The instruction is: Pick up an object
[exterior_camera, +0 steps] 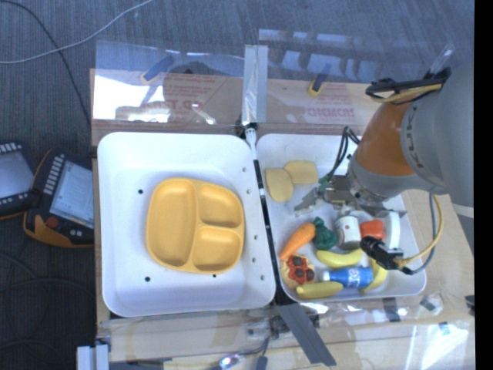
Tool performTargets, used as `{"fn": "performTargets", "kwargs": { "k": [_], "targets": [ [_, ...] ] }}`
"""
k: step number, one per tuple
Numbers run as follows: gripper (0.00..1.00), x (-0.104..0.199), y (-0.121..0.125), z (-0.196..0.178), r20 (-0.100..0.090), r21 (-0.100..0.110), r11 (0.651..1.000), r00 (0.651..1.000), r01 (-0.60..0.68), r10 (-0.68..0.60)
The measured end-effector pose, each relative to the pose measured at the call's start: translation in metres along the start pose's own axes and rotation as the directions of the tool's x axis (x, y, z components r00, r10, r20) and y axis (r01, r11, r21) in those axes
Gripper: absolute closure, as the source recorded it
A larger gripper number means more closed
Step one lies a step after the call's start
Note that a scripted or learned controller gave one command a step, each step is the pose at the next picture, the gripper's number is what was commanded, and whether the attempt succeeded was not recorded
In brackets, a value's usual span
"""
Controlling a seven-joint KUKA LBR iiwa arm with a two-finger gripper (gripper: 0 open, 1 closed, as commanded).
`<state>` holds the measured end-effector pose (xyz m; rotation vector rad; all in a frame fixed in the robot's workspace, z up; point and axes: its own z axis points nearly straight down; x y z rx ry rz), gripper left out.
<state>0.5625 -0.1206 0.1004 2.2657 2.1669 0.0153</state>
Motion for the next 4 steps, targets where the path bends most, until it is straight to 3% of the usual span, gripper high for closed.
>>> {"fn": "performTargets", "kwargs": {
  "k": [1, 3, 4],
  "targets": [
    [0.0, 0.008, -0.062, 0.009, 0.006, -0.006, 1.0, 1.0, 0.018, -0.018],
    [0.0, 0.02, -0.073, 0.009, 0.006, -0.013, 0.996, 0.996, -0.09, 0.091],
    [0.0, 0.018, -0.069, 0.008, 0.013, -0.022, 0.994, 0.994, 0.108, -0.107]
  ]
}}
